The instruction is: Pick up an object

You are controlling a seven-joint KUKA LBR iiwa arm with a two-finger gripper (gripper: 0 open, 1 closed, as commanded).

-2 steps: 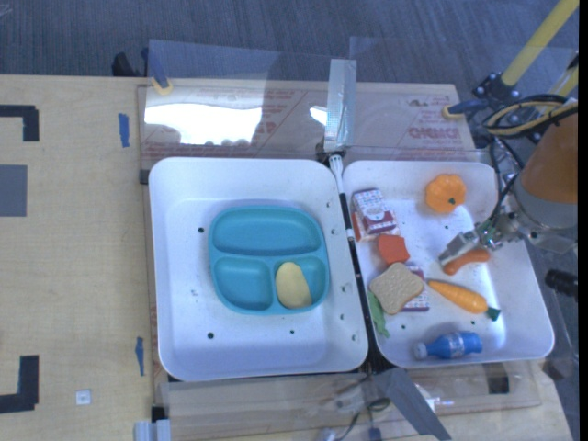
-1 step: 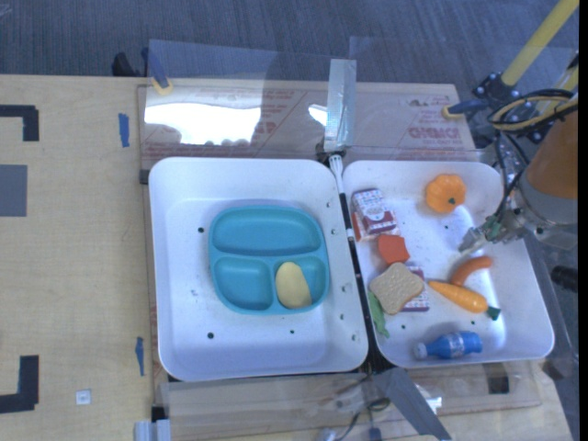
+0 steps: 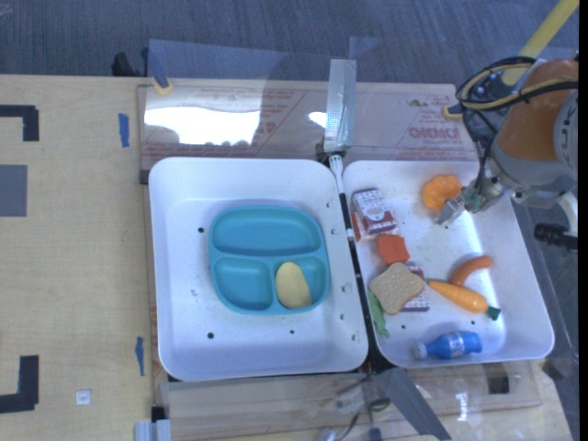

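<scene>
Hovering low in right bin [image 3: 528, 333], gripper [image 3: 452, 211] is sitting just beside orange fruit [image 3: 440, 191] — fruit lying immediately up-left of jaws, maybe touching. Jaw spacing: cannot tell, tips too small and blurred. Nothing seen between them, so no grasp claimed. Likely target is this fruit, being nearest. Other candidates lying below jaws: sausage [image 3: 471, 267], carrot [image 3: 459, 296], bread slice [image 3: 398, 288], blue bottle [image 3: 449, 344] — spread apart, leaving approach room. Carton [image 3: 372, 212] lying left of jaws. Left bin [image 3: 175, 274] is holding teal tray [image 3: 266, 232] with 1 yellow item [image 3: 293, 285], well apart.

Bright, even overhead light, sharp focus, with white glare on the clear panel [image 3: 197, 122] behind the bins.
</scene>
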